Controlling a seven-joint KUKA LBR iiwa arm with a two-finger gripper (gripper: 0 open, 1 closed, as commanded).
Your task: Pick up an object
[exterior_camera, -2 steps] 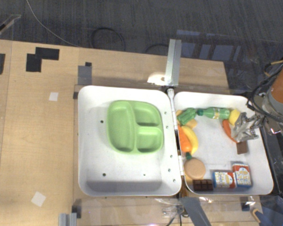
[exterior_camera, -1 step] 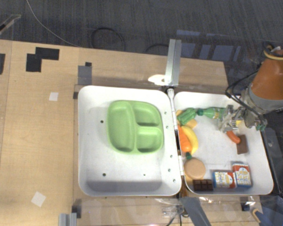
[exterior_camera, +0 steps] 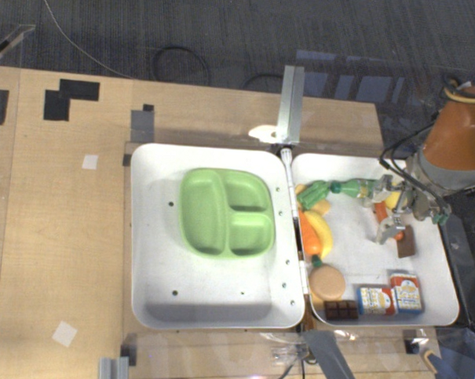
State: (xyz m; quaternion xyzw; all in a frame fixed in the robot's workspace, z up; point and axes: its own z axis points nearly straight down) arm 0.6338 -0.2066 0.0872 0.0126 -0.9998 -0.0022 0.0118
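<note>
Fingers low in right bin | state unclear | green tray in left bin

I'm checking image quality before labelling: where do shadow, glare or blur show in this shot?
Camera view: soft shadow falls along the near inside wall of the left bin, below the green tray; the gripper and the small items beside it look blurry; the right bin is evenly lit, with no strong glare.

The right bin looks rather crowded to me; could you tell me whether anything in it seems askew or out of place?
Nothing looks spilled or damaged. The right bin holds toy food crowded along its left wall and front edge, and the green bottle lies on its side. The green tray sits slightly skewed in the left bin.
</note>
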